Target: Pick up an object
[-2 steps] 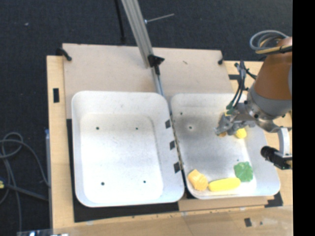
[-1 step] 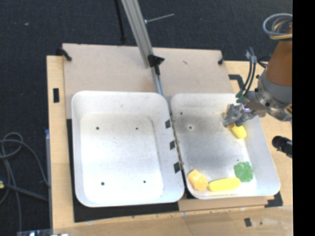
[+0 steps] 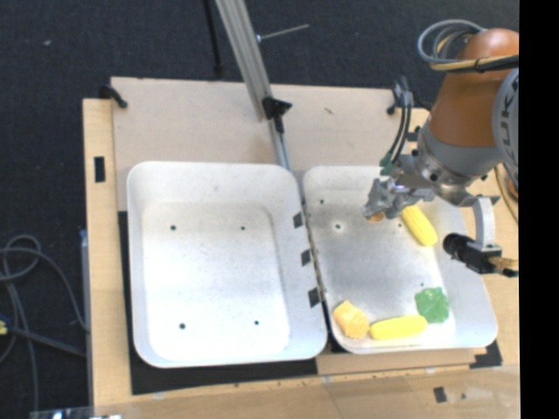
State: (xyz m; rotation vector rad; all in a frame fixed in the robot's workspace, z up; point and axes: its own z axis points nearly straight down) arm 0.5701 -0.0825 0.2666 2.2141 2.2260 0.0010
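The grey two-finger claw (image 3: 383,206) hangs low over the right-hand shallow white bin (image 3: 384,273); whether it is open or closed cannot be told. Just right of it, nearly touching, lies a smooth, bright yellow oblong plastic piece (image 3: 419,226), tilted diagonally.

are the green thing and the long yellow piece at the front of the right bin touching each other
Cannot tell. In the camera view the green object sits right at the long yellow piece's end, with neither a clear gap nor clear contact.
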